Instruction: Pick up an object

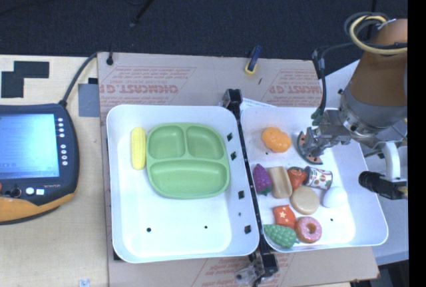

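Observation:
The right bin [359,226] holds several toy foods. An orange piece [275,139] lies near its back. Purple grapes [261,179], a tan bread piece [280,182], a strawberry [297,177] and a small printed can [319,178] lie in a row at mid-bin. In front of them are a round beige cookie [305,200], a white egg [335,198], a red piece [284,215], a green bumpy piece [281,236] and a pink donut [309,230]. My gripper [311,147] hangs low over the bin's back right, just above the can and right of the orange piece.
The left bin [133,232] bears a green divided plate [188,160] and a yellow corn cob [138,148] beside it. A black divider [243,166] runs between the bins. A teach pendant [33,152] lies on the bench at the far left.

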Robot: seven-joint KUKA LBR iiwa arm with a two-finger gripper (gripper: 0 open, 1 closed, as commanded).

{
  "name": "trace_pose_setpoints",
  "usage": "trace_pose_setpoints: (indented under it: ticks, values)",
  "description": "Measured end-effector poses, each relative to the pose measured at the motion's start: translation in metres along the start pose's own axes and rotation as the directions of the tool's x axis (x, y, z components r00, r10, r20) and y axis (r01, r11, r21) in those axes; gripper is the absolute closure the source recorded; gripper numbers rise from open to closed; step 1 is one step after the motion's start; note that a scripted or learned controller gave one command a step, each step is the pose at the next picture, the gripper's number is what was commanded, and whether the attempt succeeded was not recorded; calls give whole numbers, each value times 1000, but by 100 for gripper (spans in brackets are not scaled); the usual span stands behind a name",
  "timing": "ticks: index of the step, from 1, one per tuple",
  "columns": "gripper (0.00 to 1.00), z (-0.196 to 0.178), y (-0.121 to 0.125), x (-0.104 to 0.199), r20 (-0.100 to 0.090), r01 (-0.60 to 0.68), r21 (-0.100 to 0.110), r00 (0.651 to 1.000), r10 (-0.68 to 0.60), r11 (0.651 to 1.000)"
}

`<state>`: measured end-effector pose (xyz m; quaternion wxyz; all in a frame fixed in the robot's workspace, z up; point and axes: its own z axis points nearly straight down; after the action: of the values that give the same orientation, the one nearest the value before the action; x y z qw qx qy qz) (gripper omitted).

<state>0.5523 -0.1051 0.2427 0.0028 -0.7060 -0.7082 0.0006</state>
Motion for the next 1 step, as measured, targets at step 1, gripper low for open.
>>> trace_pose_setpoints:
  ticks: [1]
  values:
    - [100,20,-27,48,1,-2,2,1000,2,1000]
